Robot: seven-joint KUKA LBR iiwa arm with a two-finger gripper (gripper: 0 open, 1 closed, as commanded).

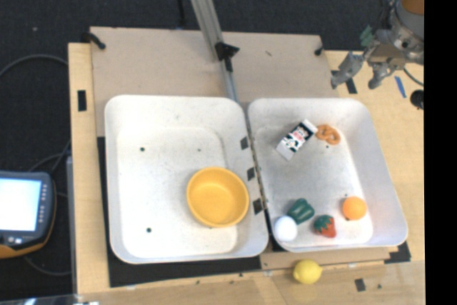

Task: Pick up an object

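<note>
My gripper [361,76] hangs above the bench past the far right corner of the right bin [378,153], its two fingers [343,73] spread apart with nothing between them. In that bin lie a black-and-white carton [295,139], a pretzel [328,133], an orange [353,208], a strawberry [325,226], a green pepper [300,210] and a white ball [285,228]. A yellow bowl [217,196] sits in the left bin [143,153].
A yellow lemon [307,271] lies on the bench in front of the right bin. A slanted metal post [203,3] rises behind the bins. A handheld screen [21,211] sits at the far left.
</note>
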